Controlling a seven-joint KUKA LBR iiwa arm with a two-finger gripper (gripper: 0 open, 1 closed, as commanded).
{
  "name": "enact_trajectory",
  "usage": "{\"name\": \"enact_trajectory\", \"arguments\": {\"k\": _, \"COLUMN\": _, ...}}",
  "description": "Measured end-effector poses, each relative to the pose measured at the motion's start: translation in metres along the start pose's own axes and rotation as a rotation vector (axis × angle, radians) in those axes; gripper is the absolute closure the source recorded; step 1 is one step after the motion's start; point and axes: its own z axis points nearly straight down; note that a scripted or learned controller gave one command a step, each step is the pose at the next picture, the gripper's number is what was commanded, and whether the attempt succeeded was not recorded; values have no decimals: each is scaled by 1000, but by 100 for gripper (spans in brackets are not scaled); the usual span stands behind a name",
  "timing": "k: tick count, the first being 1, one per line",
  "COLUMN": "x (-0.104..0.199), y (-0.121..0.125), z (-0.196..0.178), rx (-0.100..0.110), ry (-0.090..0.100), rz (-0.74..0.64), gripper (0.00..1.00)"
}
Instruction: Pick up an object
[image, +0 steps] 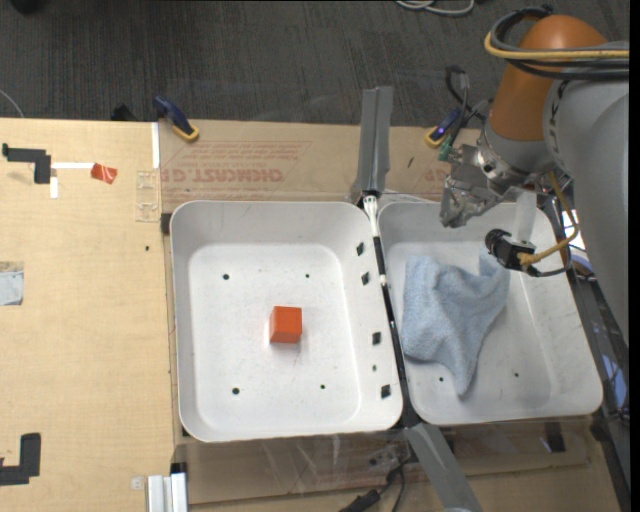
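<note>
An orange-red block (286, 325) rests near the middle of the left white bin (200, 300). A light blue cloth (452, 310) lies crumpled in the right white bin (540, 390), spread from its centre toward the near side. My gripper (458, 212) hangs over the far left corner of the right bin, above and just beyond the cloth's far edge. Nothing shows between its fingers. The grey arm with its orange band (535, 75) comes in from the upper right.
A metal divider (377, 150) runs between the two bins. Cardboard (250, 165) lies behind the left bin, with blue-yellow clamps (175, 117) at its far edge. A wooden board (70, 300) covers the left side. Cables (540, 255) hang by the arm.
</note>
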Motion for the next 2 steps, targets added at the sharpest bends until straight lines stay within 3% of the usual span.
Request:
{"name": "enact_trajectory", "arguments": {"k": 1, "x": -8, "y": 2, "z": 0, "rx": 0, "ry": 0, "rz": 37, "gripper": 100}}
{"name": "enact_trajectory", "arguments": {"k": 2, "x": -23, "y": 5, "z": 3, "rx": 1, "ry": 0, "rz": 177, "gripper": 100}}
